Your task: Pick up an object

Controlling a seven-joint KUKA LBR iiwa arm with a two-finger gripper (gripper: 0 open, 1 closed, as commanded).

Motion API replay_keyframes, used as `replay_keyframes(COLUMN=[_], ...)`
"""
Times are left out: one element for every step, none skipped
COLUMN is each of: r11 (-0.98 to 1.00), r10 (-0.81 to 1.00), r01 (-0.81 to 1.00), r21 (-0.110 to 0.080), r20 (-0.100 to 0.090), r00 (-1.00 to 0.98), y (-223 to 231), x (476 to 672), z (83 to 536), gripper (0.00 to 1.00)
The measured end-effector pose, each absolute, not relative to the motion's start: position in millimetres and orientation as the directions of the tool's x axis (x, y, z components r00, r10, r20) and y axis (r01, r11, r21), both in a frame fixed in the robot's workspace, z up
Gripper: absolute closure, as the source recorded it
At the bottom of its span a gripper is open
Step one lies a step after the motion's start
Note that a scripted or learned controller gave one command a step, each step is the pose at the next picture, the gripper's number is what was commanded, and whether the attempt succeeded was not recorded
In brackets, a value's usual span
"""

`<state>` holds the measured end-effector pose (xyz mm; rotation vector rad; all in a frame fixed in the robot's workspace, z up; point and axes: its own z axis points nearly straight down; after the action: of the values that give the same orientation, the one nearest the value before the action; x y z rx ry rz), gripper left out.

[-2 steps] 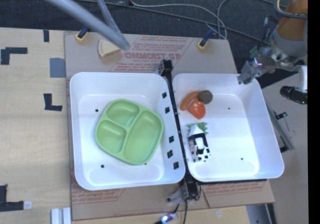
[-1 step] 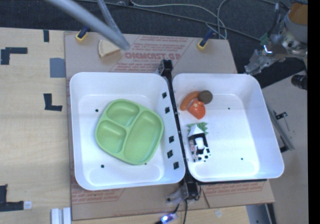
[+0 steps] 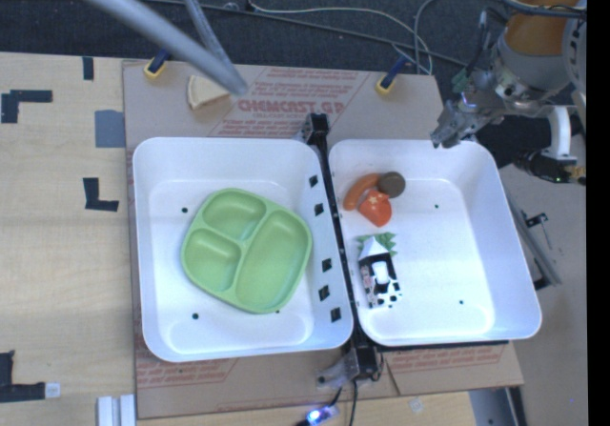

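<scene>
Nearest the camera, a black-and-white toy lies in the right bin, close to the divider between the bins. Beyond it, also near the divider, sit an orange piece and a brown ball, touching. Left of the divider a green sectioned plate fills the left bin. Farthest, the tool hangs above the right bin's far rim, well apart from the orange piece, which lies toward the divider and nearer; open floor lies between. Whether the tool is parted, I cannot tell.

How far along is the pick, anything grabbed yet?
Nothing looks done: the orange toy, brown piece and black-and-white item all lie in the right bin. The gripper hangs over that bin's far edge, apart from them. Reaching, grasping and lifting remain.
</scene>
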<state>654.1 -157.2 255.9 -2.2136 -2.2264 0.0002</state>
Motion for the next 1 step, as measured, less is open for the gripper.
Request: replay_keyframes(r11=[0.006], r10=[1.000], r01=[1.000], r21=[-0.002], r20=[0.001], r00=[-0.006], y=[-106.3], x=[643.6], z=[260.4], gripper=[1.00])
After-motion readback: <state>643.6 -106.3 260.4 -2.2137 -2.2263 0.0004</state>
